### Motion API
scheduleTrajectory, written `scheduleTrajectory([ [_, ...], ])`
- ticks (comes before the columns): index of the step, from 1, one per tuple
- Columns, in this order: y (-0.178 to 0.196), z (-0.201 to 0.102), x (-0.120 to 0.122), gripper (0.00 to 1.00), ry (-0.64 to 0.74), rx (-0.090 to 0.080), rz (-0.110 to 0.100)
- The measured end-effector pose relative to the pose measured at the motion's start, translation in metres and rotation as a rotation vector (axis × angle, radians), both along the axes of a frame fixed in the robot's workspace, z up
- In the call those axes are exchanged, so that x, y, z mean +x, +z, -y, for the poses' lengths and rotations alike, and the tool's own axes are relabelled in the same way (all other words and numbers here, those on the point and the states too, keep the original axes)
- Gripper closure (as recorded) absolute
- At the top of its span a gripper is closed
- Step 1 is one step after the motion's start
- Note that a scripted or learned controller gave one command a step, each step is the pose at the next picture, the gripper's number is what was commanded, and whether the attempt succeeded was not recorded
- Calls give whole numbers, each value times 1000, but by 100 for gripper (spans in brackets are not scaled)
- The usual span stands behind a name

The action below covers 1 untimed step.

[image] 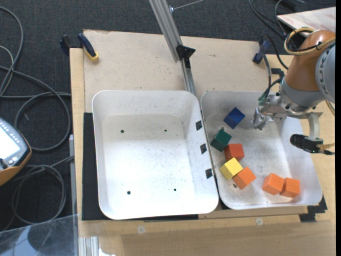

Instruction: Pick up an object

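The right bin (303, 167) holds several small blocks. A blue block (234, 117) lies near its back, with a green block (221, 140) just in front of it. Below them sit an orange-red block (234, 152), a yellow block (232, 168) and an orange block (244, 177). Two more orange blocks (281, 185) rest side by side toward the front right. My gripper (259, 121) hangs over the back of the right bin, a short way right of the blue block. Nothing shows between its fingers.
The left bin (106, 111) stands beside the right one, split from it by a raised edge with black clips (202, 148). A slanted metal rail (168, 28) crosses the bench behind the bins. Blue clamps (88, 46) sit at the bench's back corners.
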<state>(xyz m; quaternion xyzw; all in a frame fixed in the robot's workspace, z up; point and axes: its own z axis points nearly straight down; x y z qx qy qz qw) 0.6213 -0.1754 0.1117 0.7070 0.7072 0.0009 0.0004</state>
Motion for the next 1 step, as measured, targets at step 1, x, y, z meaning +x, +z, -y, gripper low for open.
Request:
scheduleTrajectory([
  [1, 47, 7, 5, 100, 0, -3, 5],
])
